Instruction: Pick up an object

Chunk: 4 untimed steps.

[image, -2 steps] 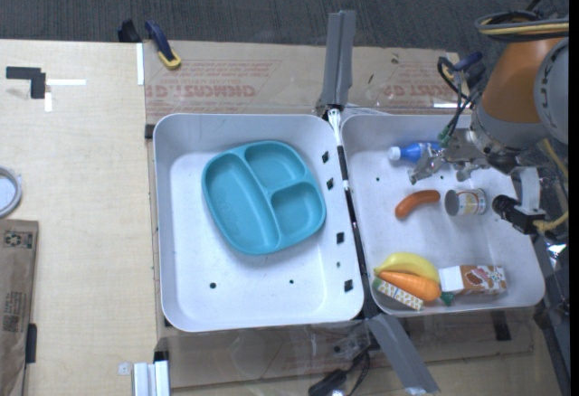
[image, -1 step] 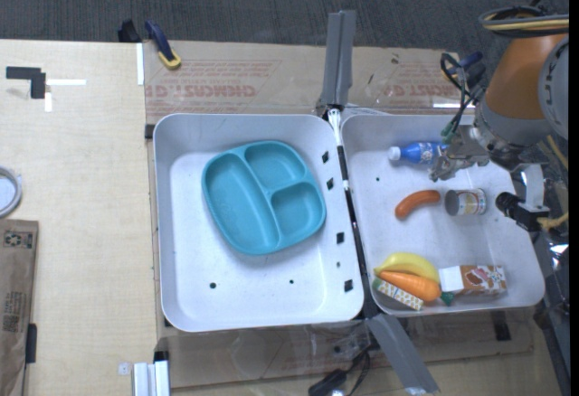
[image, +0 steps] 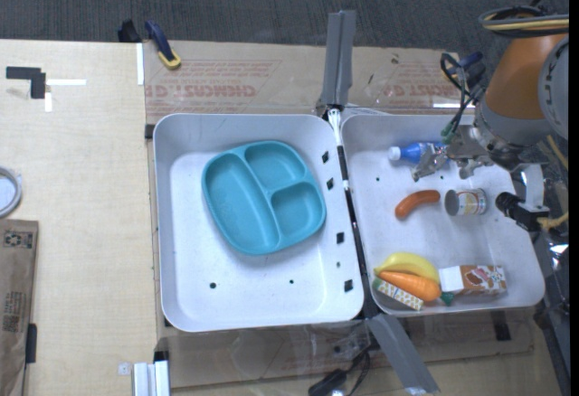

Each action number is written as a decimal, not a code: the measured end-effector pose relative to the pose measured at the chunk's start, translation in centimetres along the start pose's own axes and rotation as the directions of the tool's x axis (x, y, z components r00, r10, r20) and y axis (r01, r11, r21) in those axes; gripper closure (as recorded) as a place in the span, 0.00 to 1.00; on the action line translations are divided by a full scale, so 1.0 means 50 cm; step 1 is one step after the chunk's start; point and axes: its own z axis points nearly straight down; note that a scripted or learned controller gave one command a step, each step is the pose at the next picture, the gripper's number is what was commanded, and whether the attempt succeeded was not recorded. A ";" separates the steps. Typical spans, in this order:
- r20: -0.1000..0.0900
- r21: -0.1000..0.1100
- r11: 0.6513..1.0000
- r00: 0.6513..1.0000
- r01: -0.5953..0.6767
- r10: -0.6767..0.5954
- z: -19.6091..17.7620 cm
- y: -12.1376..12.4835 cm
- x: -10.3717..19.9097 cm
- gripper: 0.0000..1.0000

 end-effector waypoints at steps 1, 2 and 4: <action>0.001 -0.001 1.000 1.000 -0.002 0.002 -0.019 0.000 -0.002 1.00; 0.001 -0.001 1.000 1.000 -0.002 0.002 -0.019 0.000 -0.002 0.00; -0.004 0.010 0.947 0.947 0.321 -0.321 0.031 0.057 0.014 0.00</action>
